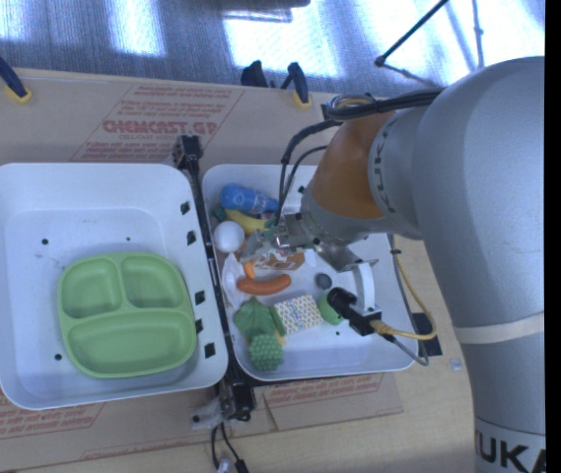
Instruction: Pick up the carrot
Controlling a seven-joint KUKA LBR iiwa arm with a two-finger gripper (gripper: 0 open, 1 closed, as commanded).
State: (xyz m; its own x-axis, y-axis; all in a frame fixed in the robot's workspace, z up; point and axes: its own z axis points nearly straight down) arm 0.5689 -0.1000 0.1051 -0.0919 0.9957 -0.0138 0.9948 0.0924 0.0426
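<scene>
The carrot [263, 285] looks like the orange-red elongated piece lying across the middle of the right bin [398, 358]. My gripper [282, 248] hangs low over the bin's centre, just behind the carrot, above a small orange and white item [276, 261]. The grey wrist and orange band [344, 180] cover the bin's far right part. I see nothing lifted off the bin floor.
Around the carrot lie a white ball [228, 236], a yellow piece [250, 220], a blue item [245, 199], green broccoli [255, 320], a corn-like piece [267, 354], a checkered cracker [299, 313] and a green piece [330, 311]. The left bin [24, 195] holds a green divided plate [127, 315].
</scene>
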